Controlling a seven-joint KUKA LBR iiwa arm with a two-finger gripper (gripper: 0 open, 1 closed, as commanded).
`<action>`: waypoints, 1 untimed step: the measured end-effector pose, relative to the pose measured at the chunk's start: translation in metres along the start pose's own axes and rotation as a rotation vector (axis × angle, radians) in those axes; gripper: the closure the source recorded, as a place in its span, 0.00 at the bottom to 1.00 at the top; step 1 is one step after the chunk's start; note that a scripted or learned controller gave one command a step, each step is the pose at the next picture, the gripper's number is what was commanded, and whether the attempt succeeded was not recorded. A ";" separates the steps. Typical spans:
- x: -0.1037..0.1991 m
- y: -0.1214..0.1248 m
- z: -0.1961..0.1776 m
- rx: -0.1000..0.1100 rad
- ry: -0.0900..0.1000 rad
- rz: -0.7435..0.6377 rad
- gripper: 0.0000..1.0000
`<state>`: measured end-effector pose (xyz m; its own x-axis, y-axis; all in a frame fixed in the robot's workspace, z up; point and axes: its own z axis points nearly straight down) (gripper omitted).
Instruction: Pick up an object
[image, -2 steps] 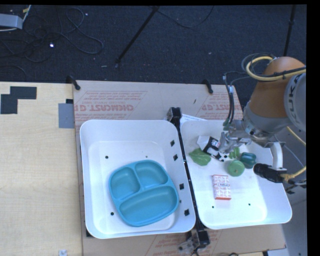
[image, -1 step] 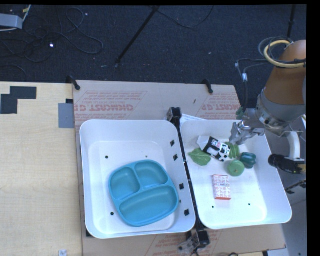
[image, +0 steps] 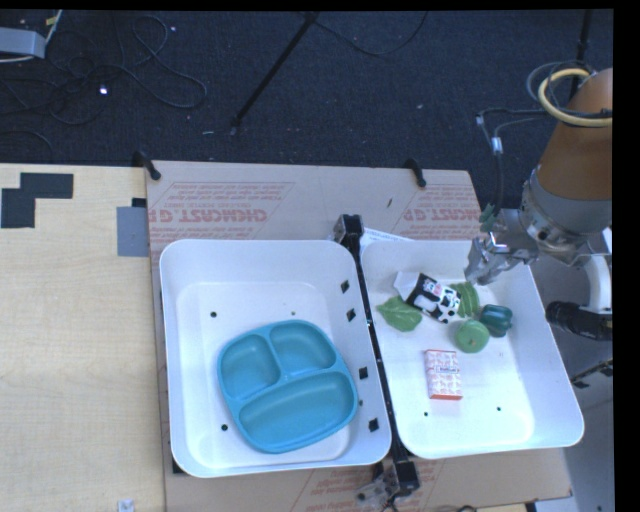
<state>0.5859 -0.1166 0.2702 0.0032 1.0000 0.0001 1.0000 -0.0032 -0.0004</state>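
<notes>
The right bin (image: 540, 420) holds a cluster of small things: a green leaf-shaped piece (image: 400, 316), a black and white cow-patterned toy (image: 436, 298), a green round piece (image: 471, 336), a teal round piece (image: 496, 319) and a small red and white box (image: 443, 374). My gripper (image: 483, 262) hangs over the bin's far right part, just above and to the right of the cow toy. Nothing shows between its fingers.
The left bin (image: 190, 300) holds a blue divided plate (image: 287, 384). A black divider (image: 365, 340) runs between the two bins. The bins rest on cardboard (image: 260, 205), with dark floor and cables behind. The near half of the right bin is bare apart from the box.
</notes>
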 end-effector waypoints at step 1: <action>0.060 -0.012 0.005 0.004 0.002 -0.007 1.00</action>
<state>0.5742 -0.0571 0.2655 -0.0041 1.0000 0.0017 1.0000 0.0041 -0.0045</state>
